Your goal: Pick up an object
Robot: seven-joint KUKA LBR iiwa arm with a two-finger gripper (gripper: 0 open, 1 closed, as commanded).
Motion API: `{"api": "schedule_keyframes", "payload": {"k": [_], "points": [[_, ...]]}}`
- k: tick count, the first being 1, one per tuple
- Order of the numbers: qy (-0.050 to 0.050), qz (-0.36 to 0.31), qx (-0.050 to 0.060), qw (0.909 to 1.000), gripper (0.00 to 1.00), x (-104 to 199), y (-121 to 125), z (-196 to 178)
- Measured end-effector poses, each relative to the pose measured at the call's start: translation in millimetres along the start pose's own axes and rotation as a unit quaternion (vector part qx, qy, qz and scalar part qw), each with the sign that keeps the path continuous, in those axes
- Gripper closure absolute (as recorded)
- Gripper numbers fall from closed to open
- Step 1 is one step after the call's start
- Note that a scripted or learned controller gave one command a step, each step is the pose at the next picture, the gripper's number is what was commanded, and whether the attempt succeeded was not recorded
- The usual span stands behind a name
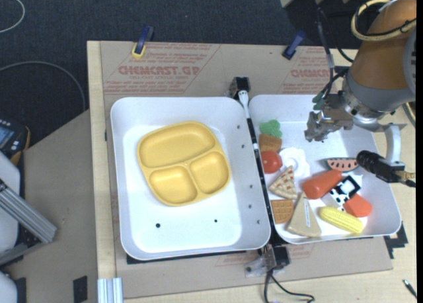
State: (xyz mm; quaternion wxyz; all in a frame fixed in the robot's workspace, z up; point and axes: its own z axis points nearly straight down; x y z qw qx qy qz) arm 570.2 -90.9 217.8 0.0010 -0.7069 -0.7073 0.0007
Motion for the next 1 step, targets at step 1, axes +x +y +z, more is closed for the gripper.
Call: {"api": "schedule_keyframes", "payload": {"k": [1], "points": [[0.0, 0.0, -0.001, 1.0, 1.0, -5.9, -4.8, -5.5]]}}
